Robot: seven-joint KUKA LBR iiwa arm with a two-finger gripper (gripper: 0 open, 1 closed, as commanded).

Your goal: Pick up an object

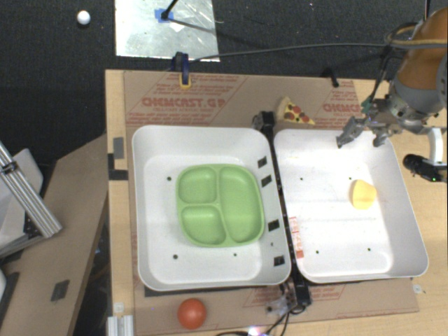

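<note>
Yellow object (362,194): small, rounded, pale yellow, lying loose on the floor of the right bin (329,257), toward its right side. Its exact kind is too small to make out. The gripper (361,135) hangs above the bin's far edge, fingers spread and empty; the object lies nearer the camera, well apart from it.

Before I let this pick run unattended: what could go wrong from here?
The gripper sits open above the right bin's far rim, well off the yellow object, so a straight descent could close on nothing or strike the rim. The yellow object looks rounded and may roll away from the fingers. A pizza slice toy lies outside the bins, perhaps awkward to reach.
</note>
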